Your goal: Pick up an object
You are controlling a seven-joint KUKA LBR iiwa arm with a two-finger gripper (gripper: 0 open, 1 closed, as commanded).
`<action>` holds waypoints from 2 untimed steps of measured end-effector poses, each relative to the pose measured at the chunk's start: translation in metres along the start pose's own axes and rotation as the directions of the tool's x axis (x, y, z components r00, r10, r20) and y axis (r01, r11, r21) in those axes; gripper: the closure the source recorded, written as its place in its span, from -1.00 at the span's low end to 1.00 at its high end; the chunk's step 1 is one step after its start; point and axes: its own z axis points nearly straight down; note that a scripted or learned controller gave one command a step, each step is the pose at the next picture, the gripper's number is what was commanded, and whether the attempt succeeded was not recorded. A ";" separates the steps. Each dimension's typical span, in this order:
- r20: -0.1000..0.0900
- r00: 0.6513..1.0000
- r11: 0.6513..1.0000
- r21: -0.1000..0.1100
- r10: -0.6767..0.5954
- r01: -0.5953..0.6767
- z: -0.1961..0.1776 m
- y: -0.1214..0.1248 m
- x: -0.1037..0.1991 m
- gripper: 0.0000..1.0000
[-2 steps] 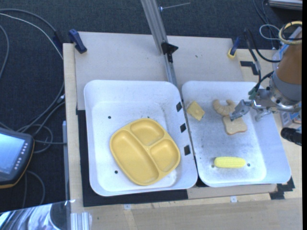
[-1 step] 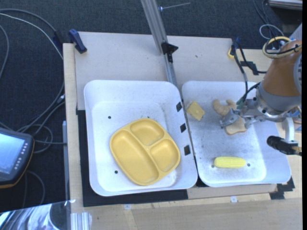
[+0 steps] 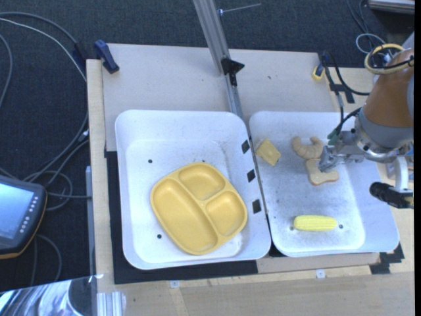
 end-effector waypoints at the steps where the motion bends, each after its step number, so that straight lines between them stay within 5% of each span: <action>1: 0.003 1.000 1.000 -0.005 0.000 0.000 -0.045 0.002 0.005 1.00; 2: 0.004 1.000 1.000 -0.006 -0.002 0.002 -0.095 0.012 0.010 1.00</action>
